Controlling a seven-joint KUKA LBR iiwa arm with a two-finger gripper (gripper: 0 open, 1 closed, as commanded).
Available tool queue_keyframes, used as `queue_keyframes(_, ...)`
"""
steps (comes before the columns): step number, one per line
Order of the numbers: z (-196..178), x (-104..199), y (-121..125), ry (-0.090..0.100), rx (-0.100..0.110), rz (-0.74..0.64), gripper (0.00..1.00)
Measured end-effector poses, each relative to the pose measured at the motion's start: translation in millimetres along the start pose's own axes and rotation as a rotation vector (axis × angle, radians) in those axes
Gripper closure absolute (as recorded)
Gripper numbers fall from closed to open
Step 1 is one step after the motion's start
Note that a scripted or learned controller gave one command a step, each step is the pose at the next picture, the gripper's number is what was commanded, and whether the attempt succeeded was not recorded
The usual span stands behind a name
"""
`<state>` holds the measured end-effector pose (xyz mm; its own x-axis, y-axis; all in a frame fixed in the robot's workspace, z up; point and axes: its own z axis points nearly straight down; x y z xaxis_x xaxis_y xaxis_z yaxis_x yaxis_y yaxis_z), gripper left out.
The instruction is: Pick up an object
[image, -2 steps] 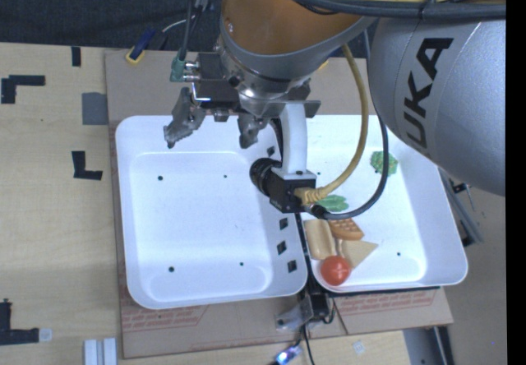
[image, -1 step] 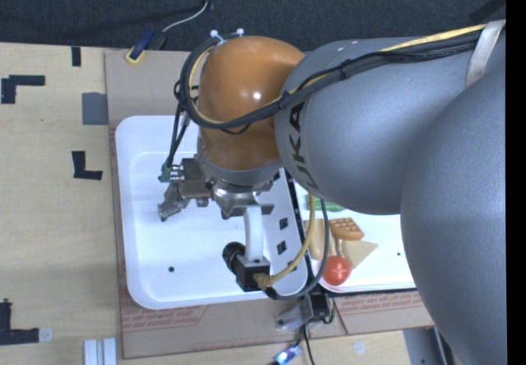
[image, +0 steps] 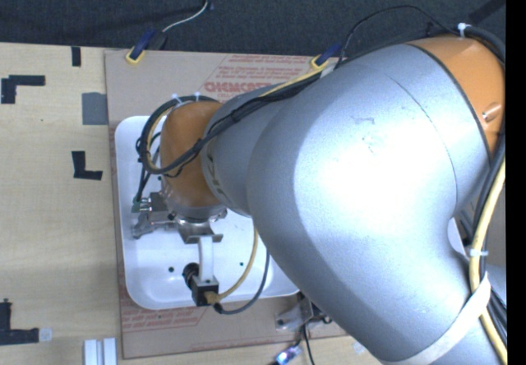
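My grey arm with its orange wrist band (image: 191, 162) reaches in from the right and hangs low over the left white bin (image: 136, 273). The gripper (image: 154, 217) shows as a metal cluster at the bin's left side, just under the orange band. The arm's bulk hides whatever lies beneath and to the right of it. I can make out no loose object on the bare strip of bin floor near the front and left wall.
The bin sits on a brown cardboard sheet (image: 164, 80) on the pale bench. Black tape marks (image: 82, 166) lie to the left of the sheet. The big grey arm link (image: 370, 207) covers the right half of the scene.
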<state>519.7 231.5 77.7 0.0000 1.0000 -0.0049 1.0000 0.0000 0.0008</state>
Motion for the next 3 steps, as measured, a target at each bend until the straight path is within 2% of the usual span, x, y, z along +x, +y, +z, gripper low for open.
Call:
queue_keyframes(1, -181, -9, -12, 0.012, -0.013, -0.002, 0.00)
queue_keyframes(2, -181, -9, -15, 0.004, 0.005, -0.004, 1.00)
queue_keyframes(3, -339, -38, -33, 0.012, -0.015, -0.001, 1.00)
